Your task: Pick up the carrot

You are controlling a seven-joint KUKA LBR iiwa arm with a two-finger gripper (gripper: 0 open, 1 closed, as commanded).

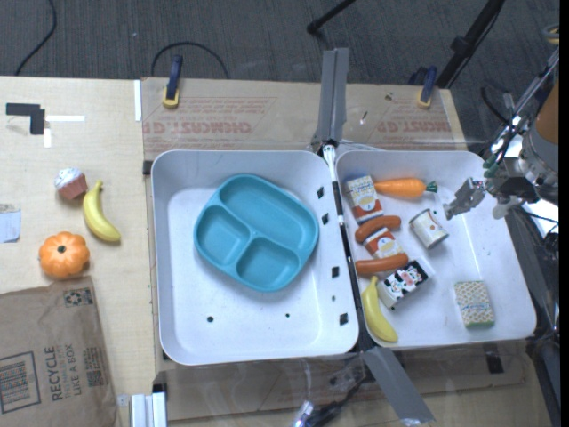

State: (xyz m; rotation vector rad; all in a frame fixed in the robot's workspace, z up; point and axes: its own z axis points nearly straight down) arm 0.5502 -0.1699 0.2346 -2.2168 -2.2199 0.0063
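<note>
The orange carrot (400,187), green stub pointing right, lies flat near the back of the right bin (507,265). My gripper (484,202) hovers over the bin's right side, to the right of the carrot and a little nearer the front. Its two fingers (461,199) are spread apart with nothing between them, so it is open. It does not touch the carrot.
The right bin also holds a small carton (360,193), two sausages (372,229), a can (429,229), a black-and-white carton (403,283), a banana (378,315) and a sponge (474,303). A blue divided plate (256,231) lies in the left bin. Toy food sits on the bench's left.
</note>
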